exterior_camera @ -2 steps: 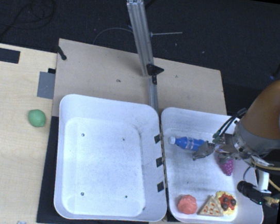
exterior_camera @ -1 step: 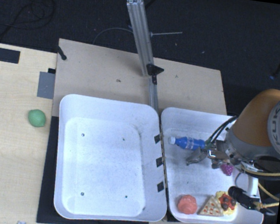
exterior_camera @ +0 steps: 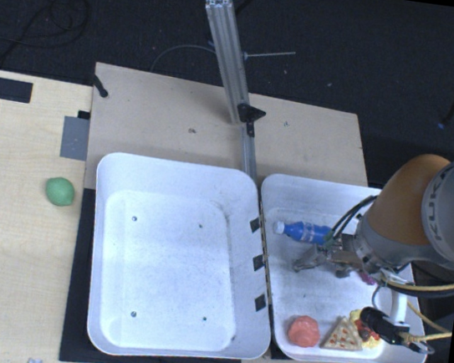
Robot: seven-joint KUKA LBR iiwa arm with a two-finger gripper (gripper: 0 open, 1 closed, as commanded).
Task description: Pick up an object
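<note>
Clear plastic bottle with a blue cap (exterior_camera: 304, 230) lies near the right white bin's (exterior_camera: 273, 327) far edge, beside the gripper (exterior_camera: 309, 263), whose grasp I cannot tell; a descent might knock it aside.

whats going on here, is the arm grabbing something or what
A grey and orange robot arm reaches in from the right over the right bin. Its claw is low in that bin, just below a small bottle with a blue cap and label; whether it grips anything can't be told. A red ball and a pizza-slice toy lie near that bin's front edge. A green ball sits on the bench, left of the left bin.
</note>
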